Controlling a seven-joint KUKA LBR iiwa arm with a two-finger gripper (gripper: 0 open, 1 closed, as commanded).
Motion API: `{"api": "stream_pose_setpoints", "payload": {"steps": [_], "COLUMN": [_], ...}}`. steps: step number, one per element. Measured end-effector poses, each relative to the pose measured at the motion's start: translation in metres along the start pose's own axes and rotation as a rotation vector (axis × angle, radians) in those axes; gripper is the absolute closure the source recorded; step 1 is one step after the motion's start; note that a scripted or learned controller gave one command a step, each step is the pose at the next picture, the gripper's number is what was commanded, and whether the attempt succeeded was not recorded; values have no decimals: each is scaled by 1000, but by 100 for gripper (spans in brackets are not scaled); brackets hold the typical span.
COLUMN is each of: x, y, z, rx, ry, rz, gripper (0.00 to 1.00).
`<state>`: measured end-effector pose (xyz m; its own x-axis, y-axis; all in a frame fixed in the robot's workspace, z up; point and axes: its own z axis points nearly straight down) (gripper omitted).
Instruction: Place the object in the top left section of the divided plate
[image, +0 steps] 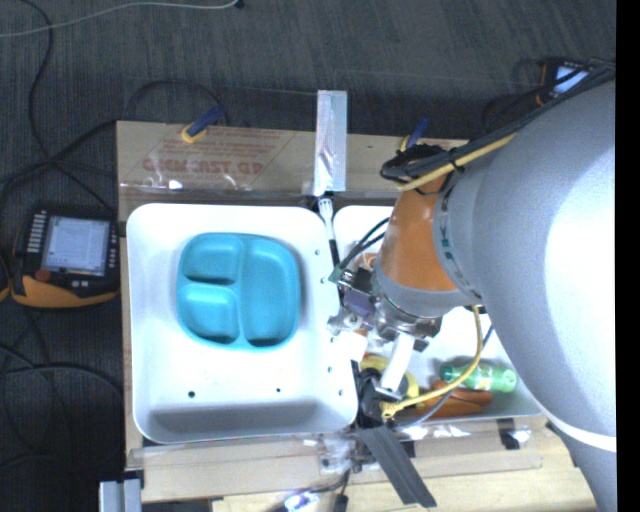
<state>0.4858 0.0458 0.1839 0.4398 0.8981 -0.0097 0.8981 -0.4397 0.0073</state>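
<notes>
A blue divided plate (240, 290) lies in the left white bin (160, 400), nearer its back. Its top left section (210, 258) holds nothing. My gripper (378, 345) hangs low over the left part of the right bin (520, 405), close to the wall between the bins, and the grey and orange wrist hides most of it. A green bottle (485, 378) lies on its side to the gripper's right, with an orange object (462, 403) just in front of it. A small yellow thing (375, 362) shows right under the gripper.
The big grey arm covers most of the right bin. A raised wall (335, 300) separates the two bins. A teach pendant (68, 250) lies off the bench to the left. Clamps and a plastic bag (215, 165) sit behind the bins.
</notes>
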Motion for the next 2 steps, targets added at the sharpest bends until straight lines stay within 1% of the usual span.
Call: {"api": "stream_pose_setpoints", "payload": {"steps": [1,2], "x": [61,23], "y": [-33,-6], "z": [-25,-245], "rx": [13,5], "ry": [-1,7], "rz": [-286,-433], "gripper": [100,100]}}
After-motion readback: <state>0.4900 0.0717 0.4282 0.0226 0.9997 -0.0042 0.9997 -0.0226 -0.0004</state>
